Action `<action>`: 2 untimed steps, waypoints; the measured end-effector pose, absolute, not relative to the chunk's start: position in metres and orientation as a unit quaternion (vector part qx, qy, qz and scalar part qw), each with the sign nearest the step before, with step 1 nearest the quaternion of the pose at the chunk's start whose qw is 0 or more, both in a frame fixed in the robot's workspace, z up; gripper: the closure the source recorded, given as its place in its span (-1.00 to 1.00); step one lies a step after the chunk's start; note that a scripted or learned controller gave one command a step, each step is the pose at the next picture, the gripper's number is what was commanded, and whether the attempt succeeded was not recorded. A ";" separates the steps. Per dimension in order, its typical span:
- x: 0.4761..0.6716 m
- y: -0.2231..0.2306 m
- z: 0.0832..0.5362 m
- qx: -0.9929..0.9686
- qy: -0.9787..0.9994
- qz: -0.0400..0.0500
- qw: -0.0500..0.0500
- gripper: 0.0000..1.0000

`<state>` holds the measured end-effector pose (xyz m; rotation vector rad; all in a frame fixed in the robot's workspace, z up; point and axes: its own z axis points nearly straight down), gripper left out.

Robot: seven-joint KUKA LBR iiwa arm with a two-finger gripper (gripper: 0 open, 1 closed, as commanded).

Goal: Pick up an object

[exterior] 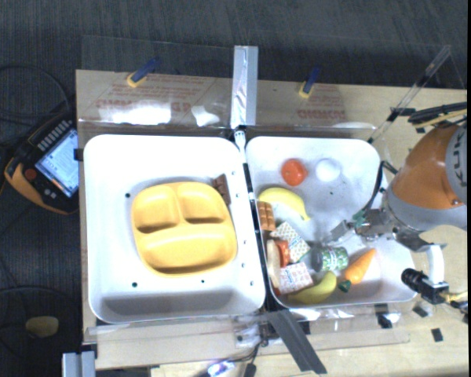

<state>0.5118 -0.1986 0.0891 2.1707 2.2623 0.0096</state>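
Hand [339,234] low in right bin [353,151], grip state unclear | approach step, apparently over green can [330,258] | next: close, lift straight.

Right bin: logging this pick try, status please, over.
Gripper low in the right bin, over the can; nothing seen held. Carrot and banana crowd beside it. Yellow tray sits in the left bin.

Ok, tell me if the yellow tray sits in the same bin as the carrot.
No, the yellow tray lies in the left bin, while the carrot lies in the right bin among the other food.
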 end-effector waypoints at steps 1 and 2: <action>0.562 -0.120 0.089 0.700 0.714 0.003 0.005 -1.00; 0.623 -0.104 0.089 0.693 0.721 0.002 0.005 -1.00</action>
